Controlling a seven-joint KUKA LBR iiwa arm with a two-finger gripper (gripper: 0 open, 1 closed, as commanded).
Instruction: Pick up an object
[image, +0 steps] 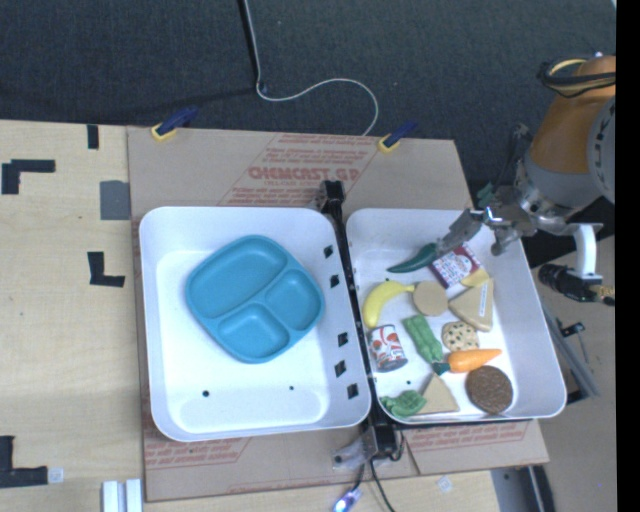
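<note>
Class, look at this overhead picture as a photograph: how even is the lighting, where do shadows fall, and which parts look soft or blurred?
Camera view: lighting is even and diffuse, with no strong glare on the white bins; the blue tray casts a faint shadow on the bin floor; the small toy foods such as the banana and carrot look soft, fine detail lost; the gripper is slightly blurred, and the arm is cut by the frame edge.

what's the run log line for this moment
phase: reach | gripper: above right bin top edge, near green pepper | held: nothing seen | left bin: blue tray
</note>
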